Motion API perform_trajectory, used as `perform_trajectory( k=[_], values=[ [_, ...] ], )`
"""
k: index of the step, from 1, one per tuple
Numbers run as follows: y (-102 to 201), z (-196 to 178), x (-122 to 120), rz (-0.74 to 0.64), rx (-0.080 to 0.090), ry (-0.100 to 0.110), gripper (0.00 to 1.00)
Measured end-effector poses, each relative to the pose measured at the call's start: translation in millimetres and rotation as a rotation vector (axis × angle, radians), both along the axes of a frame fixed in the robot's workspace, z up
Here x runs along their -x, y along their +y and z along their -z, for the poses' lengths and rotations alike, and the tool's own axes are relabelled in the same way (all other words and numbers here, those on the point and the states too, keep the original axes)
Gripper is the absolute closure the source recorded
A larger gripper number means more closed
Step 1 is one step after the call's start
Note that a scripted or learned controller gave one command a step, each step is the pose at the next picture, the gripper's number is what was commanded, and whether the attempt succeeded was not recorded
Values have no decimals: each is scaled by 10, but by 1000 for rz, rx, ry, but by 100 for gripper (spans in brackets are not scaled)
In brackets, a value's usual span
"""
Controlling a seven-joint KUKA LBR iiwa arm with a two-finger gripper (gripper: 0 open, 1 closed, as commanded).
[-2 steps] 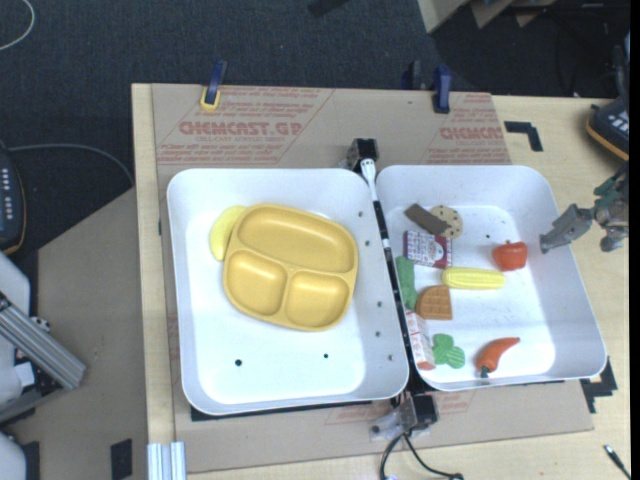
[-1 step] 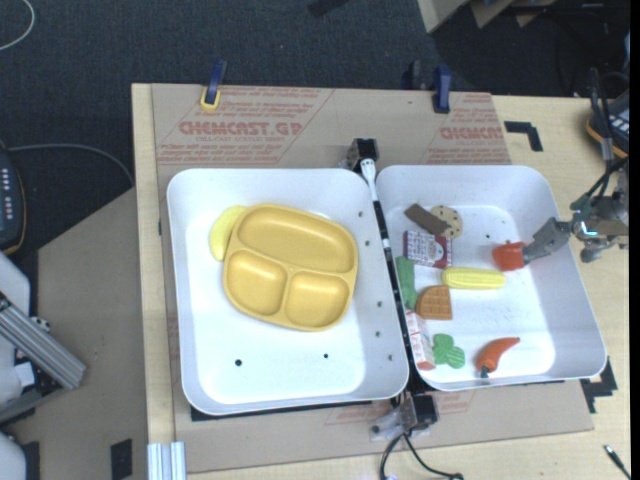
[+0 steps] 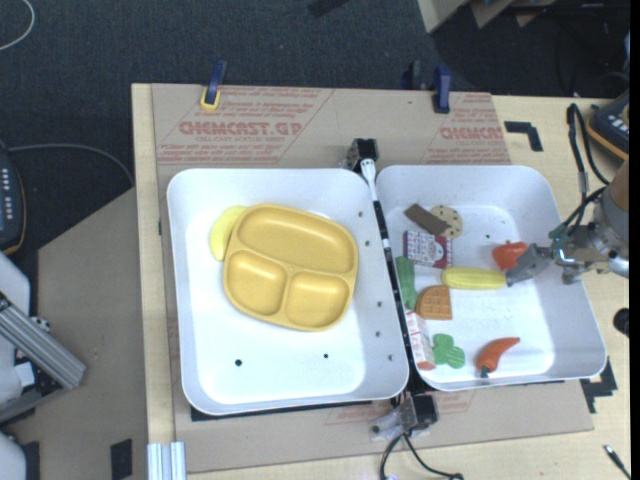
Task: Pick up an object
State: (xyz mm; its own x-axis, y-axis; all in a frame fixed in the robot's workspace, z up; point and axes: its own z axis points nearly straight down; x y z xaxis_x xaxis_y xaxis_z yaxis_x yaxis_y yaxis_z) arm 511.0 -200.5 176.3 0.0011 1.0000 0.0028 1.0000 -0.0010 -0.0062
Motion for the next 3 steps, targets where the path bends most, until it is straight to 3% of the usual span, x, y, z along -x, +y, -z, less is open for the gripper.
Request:
perform_trajectory(
  k=[2,3],
  values=[
    [45,932,107,-1,1,-3,0],
    [38,812,101,0,3,-7,100]
  ],
)
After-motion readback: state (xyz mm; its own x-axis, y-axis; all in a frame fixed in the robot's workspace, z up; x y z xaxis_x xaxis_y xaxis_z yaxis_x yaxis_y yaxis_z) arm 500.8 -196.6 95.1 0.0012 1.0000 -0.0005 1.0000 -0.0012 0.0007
